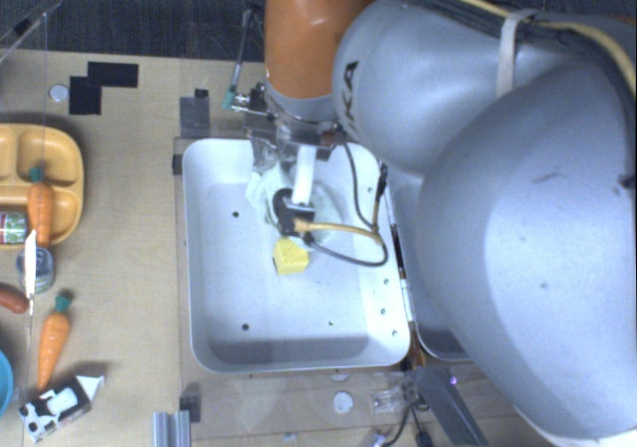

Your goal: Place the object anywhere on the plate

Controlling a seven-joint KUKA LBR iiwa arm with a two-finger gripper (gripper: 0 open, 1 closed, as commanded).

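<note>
Two white bins side by side: left bin (209, 236) in plain sight, right bin (438, 343) mostly covered by the arm. One yellow block (291, 257) on the left bin's floor, near its middle. One tan divided plate (62, 151) on the bench at far left, well apart from the block. Two carrots: upper carrot (38, 214) on the plate, lower carrot (52, 335) on the bench. One arm (478, 136), reaching in from the right, bent down over the left bin, gripper (282, 171) near the block. Grip state: cannot tell.
</note>
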